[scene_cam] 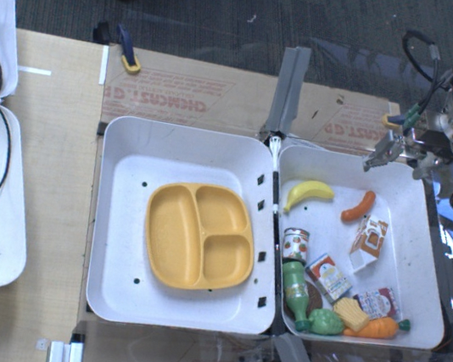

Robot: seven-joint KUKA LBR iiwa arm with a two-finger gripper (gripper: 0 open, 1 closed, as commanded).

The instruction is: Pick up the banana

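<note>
The approach step is in hand; nothing is grasped. The gripper (403, 151) hangs over the far edge of the right bin (429, 279), its fingers spread and holding nothing. The banana (309, 193) lies in that bin's far left part, near the dividing wall, apart from the sausage (358, 206) and the can (295, 245). The next move calls for travel left, then descent over the banana.

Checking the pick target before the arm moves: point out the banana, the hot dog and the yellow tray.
banana (309, 193): camera view, middle of its curved body.
hot dog (358, 206): camera view, middle of the sausage.
yellow tray (170, 218): camera view, floor of its long left compartment.
</note>
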